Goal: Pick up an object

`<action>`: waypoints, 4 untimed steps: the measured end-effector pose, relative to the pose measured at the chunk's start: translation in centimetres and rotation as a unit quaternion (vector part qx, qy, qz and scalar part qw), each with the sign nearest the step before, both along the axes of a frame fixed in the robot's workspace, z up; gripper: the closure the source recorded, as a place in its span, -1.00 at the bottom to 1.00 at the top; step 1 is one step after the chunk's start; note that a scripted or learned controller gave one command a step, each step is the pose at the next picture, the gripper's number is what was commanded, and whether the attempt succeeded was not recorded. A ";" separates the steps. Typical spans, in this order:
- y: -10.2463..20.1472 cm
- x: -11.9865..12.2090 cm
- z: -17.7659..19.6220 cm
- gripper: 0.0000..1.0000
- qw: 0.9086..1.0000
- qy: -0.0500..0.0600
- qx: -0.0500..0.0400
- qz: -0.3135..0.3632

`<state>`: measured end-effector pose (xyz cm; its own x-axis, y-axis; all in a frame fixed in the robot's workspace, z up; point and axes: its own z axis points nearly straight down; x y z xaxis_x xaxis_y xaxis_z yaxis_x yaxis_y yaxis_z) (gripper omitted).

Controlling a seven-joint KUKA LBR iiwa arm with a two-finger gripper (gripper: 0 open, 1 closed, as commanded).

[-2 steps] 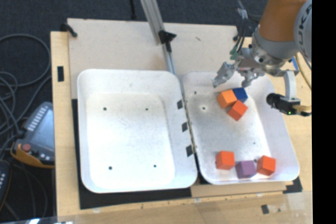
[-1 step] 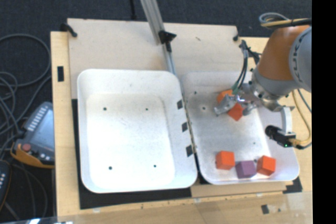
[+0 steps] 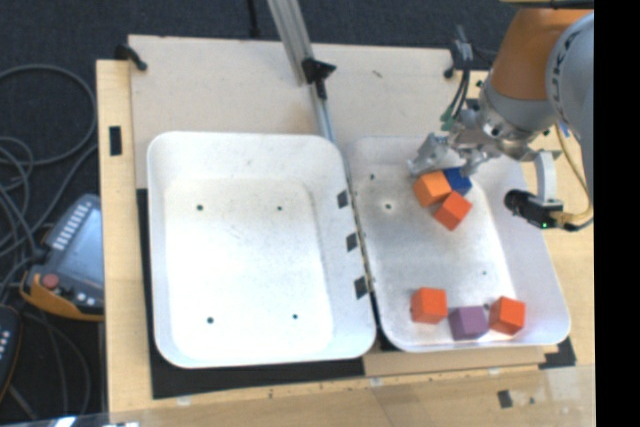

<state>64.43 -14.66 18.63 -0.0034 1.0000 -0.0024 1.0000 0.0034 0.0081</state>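
Currently I log the following from my remote station.

Right bin (image 3: 520, 260): six blocks. Upper cluster: orange block (image 3: 432, 187), blue block (image 3: 459, 180) just behind it, red-orange block (image 3: 453, 211) touching below. Lower row near the front wall: orange cube (image 3: 428, 305), purple cube (image 3: 467, 322), red-orange cube (image 3: 508, 315), the last two touching.

Left bin (image 3: 250, 245): white, side by side with the right one.

Gripper (image 3: 440, 158): hanging over the right bin's far end, right at the upper cluster. I judge it is placed there because that cluster is the chosen pick site; the orange block sits directly under its tip.

Fingers: I cannot tell how far apart they stand. The metal parts blur into the bin wall and the blocks. No block is clearly seen between them, so I record no hold. Contact with the orange block is possible but unconfirmed.

Risk, as I judge it: tightly packed neighbours may block a clean closure.
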 end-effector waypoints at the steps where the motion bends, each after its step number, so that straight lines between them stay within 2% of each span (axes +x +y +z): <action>1: -5.6 -4.9 -5.0 -1.00 1.000 0.007 0.000 -0.005; 2: -1.1 0.4 -9.0 -1.00 1.000 0.019 0.000 -0.003; 3: -1.4 0.4 -7.8 1.00 1.000 0.016 0.000 -0.004; 4: 9.9 -0.8 1.5 1.00 1.000 0.001 0.002 0.003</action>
<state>63.64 -4.72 20.11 -0.0093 1.0000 0.0025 0.9999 0.0093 0.0063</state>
